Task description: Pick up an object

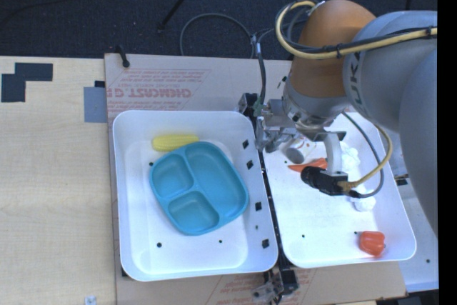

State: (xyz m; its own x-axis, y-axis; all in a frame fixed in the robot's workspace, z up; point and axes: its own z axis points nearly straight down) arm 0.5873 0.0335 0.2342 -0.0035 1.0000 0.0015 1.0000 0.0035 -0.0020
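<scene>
Orange carrot (307, 166) looks like my easiest target, lying in the right bin (400, 253) just beside the gripper (294, 148). I've got the arm (371, 75) hanging low over that bin's near-left corner, I guess because the stuff clusters there. Can't tell how the jaws stand from up here, the wrist blocks them. An orange pepper (371, 243) sits well apart. Left bin (136, 253) has a blue plate (198, 186) with a yellow corn cob (174, 142) touching its rim.
</scene>
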